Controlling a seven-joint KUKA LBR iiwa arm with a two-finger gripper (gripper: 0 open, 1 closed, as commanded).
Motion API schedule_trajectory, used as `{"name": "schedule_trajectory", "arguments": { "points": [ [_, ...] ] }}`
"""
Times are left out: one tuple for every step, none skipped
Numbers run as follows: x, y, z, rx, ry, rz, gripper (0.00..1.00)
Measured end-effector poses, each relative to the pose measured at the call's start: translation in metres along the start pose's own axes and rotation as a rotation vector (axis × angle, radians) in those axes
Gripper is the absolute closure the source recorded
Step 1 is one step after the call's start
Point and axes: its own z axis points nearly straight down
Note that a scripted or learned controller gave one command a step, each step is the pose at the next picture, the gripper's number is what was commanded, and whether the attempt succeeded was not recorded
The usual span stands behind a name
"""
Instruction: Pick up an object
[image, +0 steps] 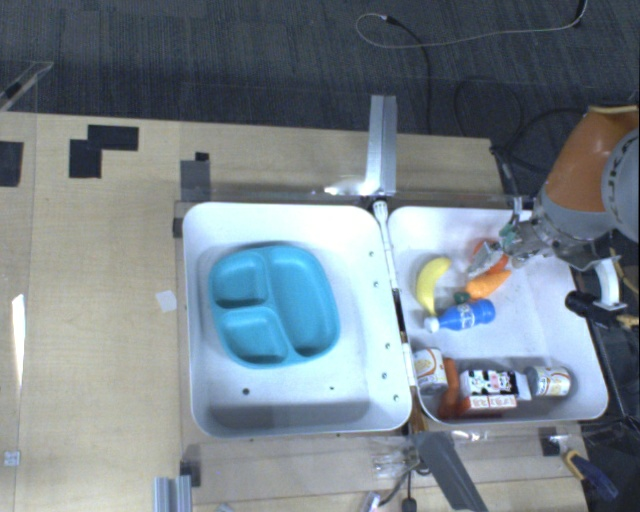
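The claw (513, 238) is down in the right bin (590, 400), at the far end of the carrot (489, 281) — I can't tell its state. Reaching step, I'd judge; next it needs a firm close, then a straight lift.

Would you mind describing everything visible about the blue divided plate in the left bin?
The blue divided plate is a light blue, rounded-square dish that looks like smooth plastic. Raised ridges split it into three compartments: two smaller ones on the left and one larger one on the right. It lies flat and upright on the floor of the left white bin, turned slightly askew, with nothing in it or touching it.
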Motion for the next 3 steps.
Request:
{"name": "schedule_trajectory", "arguments": {
  "points": [
    [0.000,0.003,-0.013,-0.007,-0.003,-0.004,1.00],
    [0.003,-0.007,-0.104,0.000,0.000,0.061,1.00],
    [-0.001,-0.034,-0.123,0.002,0.001,0.171,1.00]
  ]
}}
